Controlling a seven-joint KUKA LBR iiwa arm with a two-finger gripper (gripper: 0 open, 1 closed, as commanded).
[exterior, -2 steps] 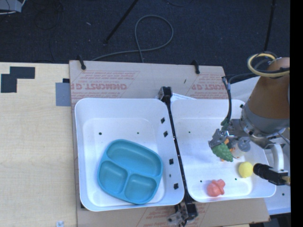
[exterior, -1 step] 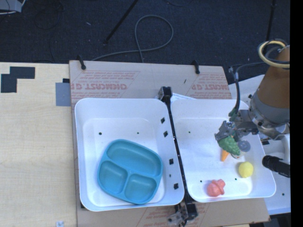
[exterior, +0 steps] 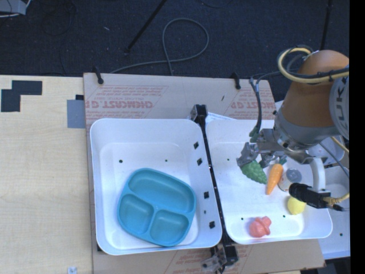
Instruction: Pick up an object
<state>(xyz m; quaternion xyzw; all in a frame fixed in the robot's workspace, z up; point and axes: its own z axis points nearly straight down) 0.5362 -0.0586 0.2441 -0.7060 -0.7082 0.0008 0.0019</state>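
The claw (exterior: 251, 153), its state impossible to tell, hangs just above the green toy vegetable (exterior: 254, 172) beside the toy carrot (exterior: 274, 178); light, rigid, slippery-looking plastic, best pinched mid-body.

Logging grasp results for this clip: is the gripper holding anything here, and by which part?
Cannot be told. The gripper sits low in the right white bin, right at the green leafy toy vegetable beside the orange toy carrot, but no grasp is visible.
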